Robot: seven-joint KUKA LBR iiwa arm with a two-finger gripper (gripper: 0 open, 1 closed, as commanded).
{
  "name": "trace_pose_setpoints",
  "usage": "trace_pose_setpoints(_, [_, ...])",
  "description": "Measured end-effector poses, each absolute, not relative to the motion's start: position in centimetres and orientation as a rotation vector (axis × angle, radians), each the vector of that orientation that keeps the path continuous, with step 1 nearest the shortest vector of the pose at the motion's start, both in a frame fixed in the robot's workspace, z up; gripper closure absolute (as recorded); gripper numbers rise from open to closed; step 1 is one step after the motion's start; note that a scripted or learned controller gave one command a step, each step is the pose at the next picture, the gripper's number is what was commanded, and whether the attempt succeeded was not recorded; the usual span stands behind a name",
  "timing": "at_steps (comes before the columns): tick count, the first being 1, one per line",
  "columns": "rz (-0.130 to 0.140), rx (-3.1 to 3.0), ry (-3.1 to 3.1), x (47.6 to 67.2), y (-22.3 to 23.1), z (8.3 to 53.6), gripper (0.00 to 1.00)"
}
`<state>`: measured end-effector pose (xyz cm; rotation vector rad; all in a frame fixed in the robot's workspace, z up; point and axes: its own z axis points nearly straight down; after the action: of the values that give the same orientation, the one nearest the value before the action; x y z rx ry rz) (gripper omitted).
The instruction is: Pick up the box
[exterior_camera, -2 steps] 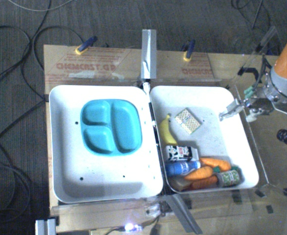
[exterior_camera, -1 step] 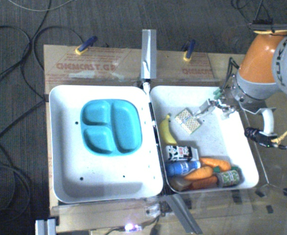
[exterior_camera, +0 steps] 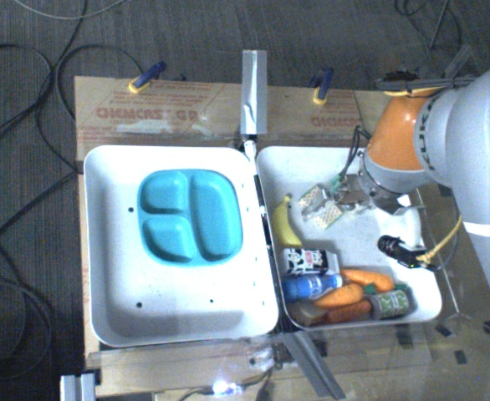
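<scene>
Fingers (exterior_camera: 339, 192) state can't tell, low in right bin (exterior_camera: 412, 307), arm w/ orange band (exterior_camera: 400, 136) angled down-left, beside box (exterior_camera: 321, 206)

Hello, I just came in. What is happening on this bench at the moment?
The grey arm reaches into the right bin, its gripper low beside a small patterned packet. The box it should pick up lies untouched next to the banana, above a blue bottle and carrots. The left bin holds a blue divided tray.
</scene>
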<state>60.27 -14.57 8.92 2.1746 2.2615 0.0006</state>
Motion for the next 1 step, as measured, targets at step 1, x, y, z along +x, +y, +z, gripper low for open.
trace_pose_setpoints(1, [0.003,2.175,2.263,60.30,-14.47,9.85,1.00])
